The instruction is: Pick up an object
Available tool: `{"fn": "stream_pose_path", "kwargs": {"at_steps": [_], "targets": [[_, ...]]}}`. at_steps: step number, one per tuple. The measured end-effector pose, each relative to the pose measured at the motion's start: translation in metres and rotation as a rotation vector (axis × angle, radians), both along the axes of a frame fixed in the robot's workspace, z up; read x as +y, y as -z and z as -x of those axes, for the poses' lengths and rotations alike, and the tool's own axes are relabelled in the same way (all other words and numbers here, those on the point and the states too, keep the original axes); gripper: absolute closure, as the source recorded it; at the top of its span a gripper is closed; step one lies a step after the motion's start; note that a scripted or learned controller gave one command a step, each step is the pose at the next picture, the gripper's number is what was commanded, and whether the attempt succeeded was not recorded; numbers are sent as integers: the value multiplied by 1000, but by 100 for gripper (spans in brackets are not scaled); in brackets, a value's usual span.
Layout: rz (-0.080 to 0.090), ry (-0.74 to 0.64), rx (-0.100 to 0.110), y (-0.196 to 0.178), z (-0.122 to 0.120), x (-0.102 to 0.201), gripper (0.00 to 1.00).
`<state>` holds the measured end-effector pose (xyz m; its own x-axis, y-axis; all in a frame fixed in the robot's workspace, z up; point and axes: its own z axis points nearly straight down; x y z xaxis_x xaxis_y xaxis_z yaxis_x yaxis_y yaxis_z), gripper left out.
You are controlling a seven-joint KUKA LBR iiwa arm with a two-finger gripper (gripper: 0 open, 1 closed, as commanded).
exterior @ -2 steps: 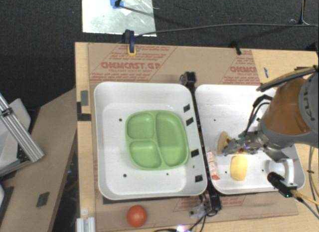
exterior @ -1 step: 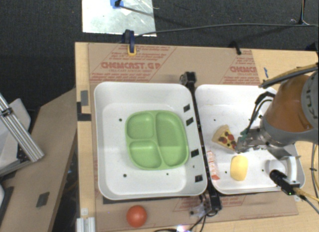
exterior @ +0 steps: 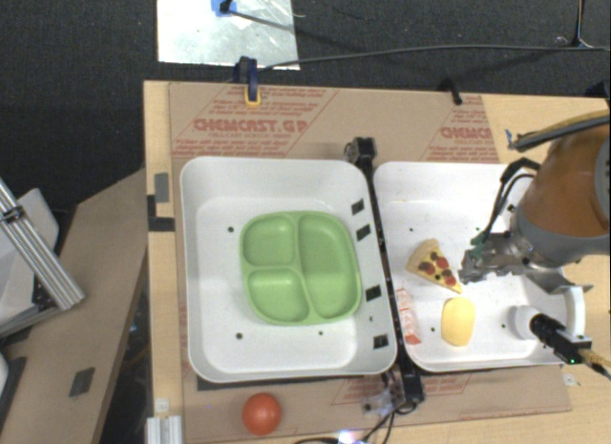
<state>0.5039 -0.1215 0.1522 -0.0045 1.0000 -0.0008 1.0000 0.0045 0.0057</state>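
Yellow lemon (exterior: 458,322) and pizza slice (exterior: 434,265) beside the gripper (exterior: 474,263).

You're looking at a lab test bench: two shallow white plastic bins (exterior: 286,179) on a brown protective-papered board (exterior: 315,113), black cables (exterior: 430,51) trailing, aluminium framing rail (exterior: 33,251) alongside.

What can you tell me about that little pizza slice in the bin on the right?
The pizza slice looks like a toy, probably plastic: a tan wedge with a thick crust edge, a yellow cheese top and dark red round toppings. It lies flat on the floor of the right bin, in its left half, crust toward the upper left and tip toward the lower right. The arm's tool sits right at its tip; whether they touch is unclear. A yellow lemon-like object lies just below it, apart.
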Motion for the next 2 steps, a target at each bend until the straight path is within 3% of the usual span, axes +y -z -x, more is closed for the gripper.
{"fn": "stream_pose_path", "kwargs": {"at_steps": [2], "targets": [[1,-1,-3,-119,-18,-1,100]]}}
